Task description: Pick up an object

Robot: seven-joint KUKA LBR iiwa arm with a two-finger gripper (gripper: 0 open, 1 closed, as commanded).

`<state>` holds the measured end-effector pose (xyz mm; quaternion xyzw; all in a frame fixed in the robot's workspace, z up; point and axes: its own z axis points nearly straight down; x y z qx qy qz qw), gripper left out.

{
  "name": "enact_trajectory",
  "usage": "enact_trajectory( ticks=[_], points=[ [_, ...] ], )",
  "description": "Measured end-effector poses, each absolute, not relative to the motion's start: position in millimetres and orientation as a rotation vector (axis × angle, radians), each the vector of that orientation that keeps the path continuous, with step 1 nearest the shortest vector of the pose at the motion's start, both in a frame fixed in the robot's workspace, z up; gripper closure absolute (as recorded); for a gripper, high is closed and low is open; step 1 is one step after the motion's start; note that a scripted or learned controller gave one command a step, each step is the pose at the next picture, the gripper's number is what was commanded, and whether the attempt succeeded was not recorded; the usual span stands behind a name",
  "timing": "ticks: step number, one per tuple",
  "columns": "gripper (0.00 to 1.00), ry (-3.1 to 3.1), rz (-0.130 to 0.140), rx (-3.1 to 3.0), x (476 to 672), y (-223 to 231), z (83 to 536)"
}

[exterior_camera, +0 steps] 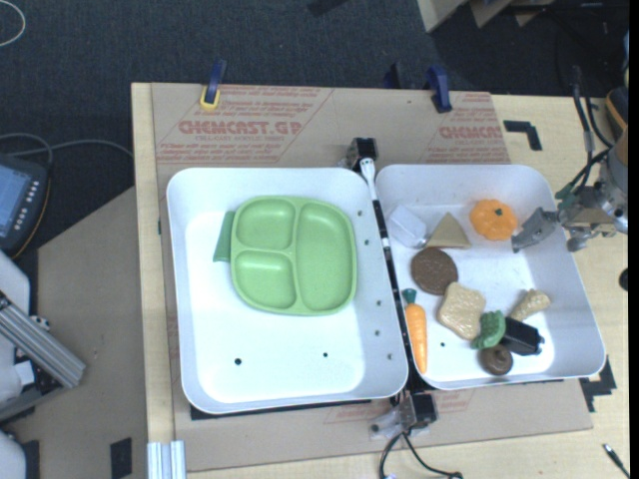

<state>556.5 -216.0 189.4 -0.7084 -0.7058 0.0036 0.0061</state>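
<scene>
Camera view: pumpkin (490, 219) beside hand (544, 230)

Smooth green plastic plate (295, 255) in glossy white plastic bin (200, 267).

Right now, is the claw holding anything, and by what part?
Nothing is held. The claw sits above the right bin's right side, just right of the orange pumpkin toy, with no object between its fingers.

Two white bins: left bin (190, 267), right bin (574, 307). One green divided plate (295, 254). One carrot (416, 335). One orange pumpkin (490, 219). One brown round cookie (434, 269). Two clamps: yellow-tipped clamp (212, 88), blue clamp (437, 88).
</scene>
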Motion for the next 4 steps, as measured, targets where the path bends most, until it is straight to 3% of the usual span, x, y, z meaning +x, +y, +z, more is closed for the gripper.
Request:
enact_trajectory(
  ticks=[1,3,4],
  points=[
    [0.0,-2.222,0.0,-2.222,560.0,-215.5,197.3],
    [0.0,-2.219,0.003,-2.216,564.3,-210.6,104.7],
    [0.0,-2.22,0.002,-2.218,564.3,-209.7,83.6]
  ],
)
